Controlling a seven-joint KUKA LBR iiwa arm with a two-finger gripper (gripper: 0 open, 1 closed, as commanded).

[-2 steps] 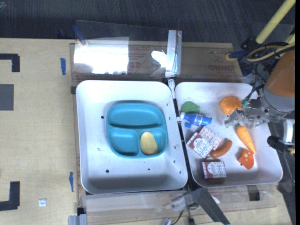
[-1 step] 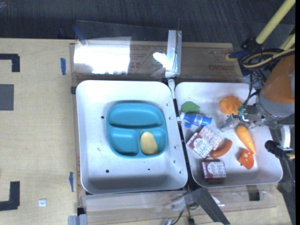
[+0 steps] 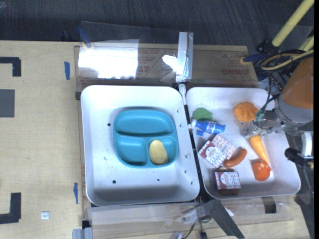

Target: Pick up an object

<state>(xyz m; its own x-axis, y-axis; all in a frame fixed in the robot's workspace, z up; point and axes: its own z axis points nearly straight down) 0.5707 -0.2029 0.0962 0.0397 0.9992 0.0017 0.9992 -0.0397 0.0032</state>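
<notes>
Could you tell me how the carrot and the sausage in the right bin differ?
The carrot is bright orange and tapers to a point, while the sausage is darker reddish-brown with rounded ends. The carrot looks longer than the sausage. The carrot lies right beside the gripper, whereas the sausage sits nearer the bin's middle, against a patterned carton. Both lie flat in the right bin, each slanted.

1. The wooden surface (image 3: 40,148) carried two white bins side by side; black tape marks (image 3: 12,66) and blue tape bits (image 3: 67,69) lay on its left part.
2. A clear plastic sheet (image 3: 129,56) stood behind the left bin (image 3: 94,143).
3. A yellow pole (image 3: 298,14) slanted at upper right; cables (image 3: 279,59) lay beneath it.
</notes>
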